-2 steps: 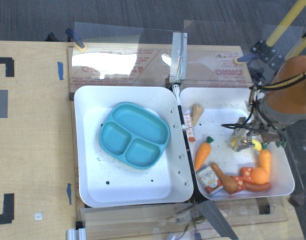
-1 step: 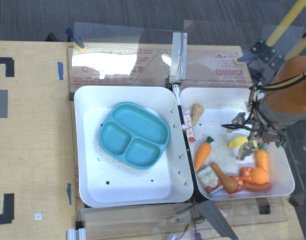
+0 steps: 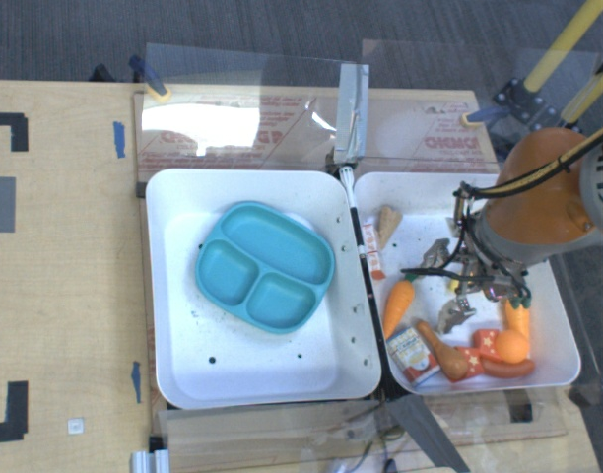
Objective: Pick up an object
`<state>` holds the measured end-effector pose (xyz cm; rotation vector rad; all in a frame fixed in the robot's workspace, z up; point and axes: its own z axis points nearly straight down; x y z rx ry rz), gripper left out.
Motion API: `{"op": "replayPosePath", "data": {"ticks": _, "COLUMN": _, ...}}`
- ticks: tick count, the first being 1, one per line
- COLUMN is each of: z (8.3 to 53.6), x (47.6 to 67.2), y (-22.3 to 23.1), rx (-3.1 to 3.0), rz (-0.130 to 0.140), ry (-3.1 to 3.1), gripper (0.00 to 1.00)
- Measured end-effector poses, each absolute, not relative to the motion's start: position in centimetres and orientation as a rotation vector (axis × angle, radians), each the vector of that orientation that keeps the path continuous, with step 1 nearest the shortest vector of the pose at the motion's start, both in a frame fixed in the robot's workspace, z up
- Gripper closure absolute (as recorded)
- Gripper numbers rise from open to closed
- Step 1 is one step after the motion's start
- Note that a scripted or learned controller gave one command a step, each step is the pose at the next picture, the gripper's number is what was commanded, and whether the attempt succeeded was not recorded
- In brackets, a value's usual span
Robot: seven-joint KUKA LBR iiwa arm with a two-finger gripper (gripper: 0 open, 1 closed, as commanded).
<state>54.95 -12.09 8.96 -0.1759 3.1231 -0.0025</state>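
Observation:
My gripper [image 3: 449, 286] hangs over the middle of the right bin [image 3: 568, 358], below the orange band of the arm [image 3: 543, 190]. Its two metal fingers [image 3: 438, 255] stand apart, open, with nothing between them. An orange carrot [image 3: 398, 306] lies just left of the gripper. A brown drumstick-shaped toy [image 3: 445, 355] and a small printed carton [image 3: 410, 351] lie in front of it. Red and orange toy foods [image 3: 503, 351] sit at the bin's front right. A beige cone-shaped piece [image 3: 387, 224] rests at the back left.
The left bin [image 3: 173, 363] holds a blue divided plate [image 3: 267, 266]. A small packet [image 3: 370, 252] lies by the divider between the bins. Clear plastic sheets [image 3: 282, 116] stand behind both bins. Yellow bars [image 3: 572, 28] cross the top right corner.

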Motion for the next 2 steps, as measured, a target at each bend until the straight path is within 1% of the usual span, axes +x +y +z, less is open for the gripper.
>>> {"op": "replayPosePath", "data": {"ticks": 1, "z": 8.8, "x": 62.7, "y": -16.5, "rx": -0.564, "rz": -0.005, "ry": 3.078, "gripper": 0.0}}
{"op": "replayPosePath", "data": {"ticks": 2, "z": 9.0, "x": 57.6, "y": -9.9, "rx": -0.414, "rz": 0.001, "ry": 3.102, "gripper": 0.0}}
